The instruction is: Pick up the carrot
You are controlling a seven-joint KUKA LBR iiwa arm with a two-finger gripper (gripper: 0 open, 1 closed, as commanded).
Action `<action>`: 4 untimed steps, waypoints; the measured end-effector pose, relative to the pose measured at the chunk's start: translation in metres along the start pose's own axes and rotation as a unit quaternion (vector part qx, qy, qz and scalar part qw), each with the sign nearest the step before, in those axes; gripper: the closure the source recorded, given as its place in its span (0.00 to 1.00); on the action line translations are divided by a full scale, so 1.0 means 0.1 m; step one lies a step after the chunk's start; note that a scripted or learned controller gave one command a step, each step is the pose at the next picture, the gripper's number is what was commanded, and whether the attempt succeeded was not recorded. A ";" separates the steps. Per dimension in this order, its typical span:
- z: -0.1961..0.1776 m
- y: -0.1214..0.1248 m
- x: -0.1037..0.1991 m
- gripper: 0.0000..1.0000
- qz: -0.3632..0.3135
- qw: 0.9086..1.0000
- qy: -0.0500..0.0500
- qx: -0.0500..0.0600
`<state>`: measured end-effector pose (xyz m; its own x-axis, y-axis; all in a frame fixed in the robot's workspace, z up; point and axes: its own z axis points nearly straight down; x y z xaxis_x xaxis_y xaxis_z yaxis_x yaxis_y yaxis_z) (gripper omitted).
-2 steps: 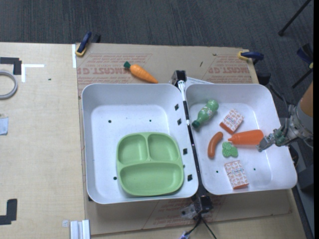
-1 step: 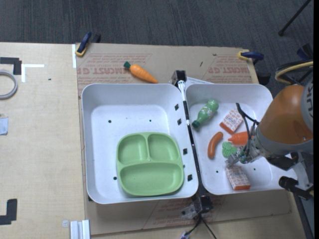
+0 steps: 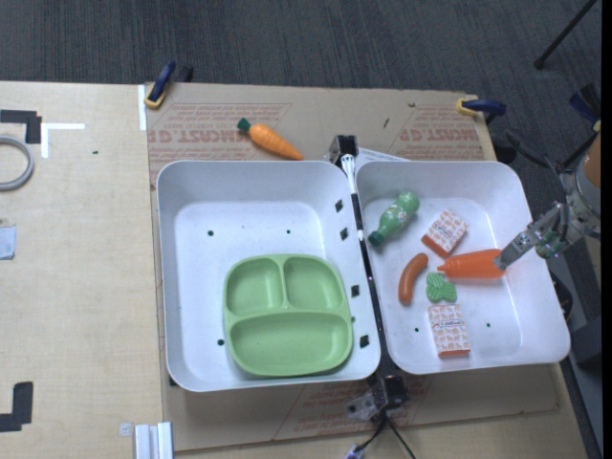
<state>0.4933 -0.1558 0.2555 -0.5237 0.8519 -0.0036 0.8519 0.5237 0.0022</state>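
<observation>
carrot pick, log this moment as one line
claw at tip of carrot in right bin | grip: cannot tell | second carrot on cardboard outside bins | green plate in left bin

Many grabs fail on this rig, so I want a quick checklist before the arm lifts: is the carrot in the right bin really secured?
1. Carrot lies in the right bin: ok.
2. Gripper sits at the carrot's right tip: ok.
3. Tip seen between the jaws: cannot tell.
4. Green leaf end touches the green piece: not ok, it may snag.
5. Sausage apart from the carrot: ok.
6. Second carrot lies outside the bins, untouched: ok.
</observation>
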 end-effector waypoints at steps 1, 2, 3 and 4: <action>1.63 0.14 0.51 1.00 -0.011 1.000 0.001 0.000; -0.16 -0.21 -0.07 1.00 -0.131 0.991 0.000 0.000; 1.27 -0.15 0.06 1.00 -0.199 0.980 0.002 0.000; 1.63 -0.18 0.01 1.00 -0.493 0.870 0.002 0.000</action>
<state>0.4780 -0.1646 0.0924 -0.9999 -0.0123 -0.0008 -0.0123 0.9999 0.0006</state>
